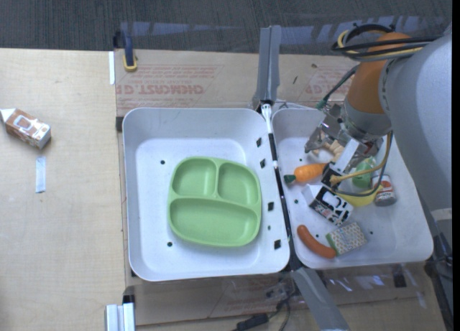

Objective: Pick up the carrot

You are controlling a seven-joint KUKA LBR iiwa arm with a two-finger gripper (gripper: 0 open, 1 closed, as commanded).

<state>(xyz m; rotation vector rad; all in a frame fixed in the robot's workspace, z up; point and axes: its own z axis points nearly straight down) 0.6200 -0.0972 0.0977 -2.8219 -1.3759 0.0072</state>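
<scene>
In the right bin (pixel 402 250), the pincer (pixel 325 151), grip state unclear, hovers beside the carrot (pixel 309 174).

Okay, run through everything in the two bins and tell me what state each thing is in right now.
Carrot: lying flat in the right bin, not lifted.
Gripper: low over the bin, beside the carrot.
Green tray: upright in the left bin, compartments bare.
Sausage: lying flat.

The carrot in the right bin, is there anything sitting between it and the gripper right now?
Nothing visible does. The carrot lies bare on the floor of the right bin, and the gripper hangs just above and to its right. A yellow banana and a black-and-white box lie nearby, below the carrot, off that path.
</scene>
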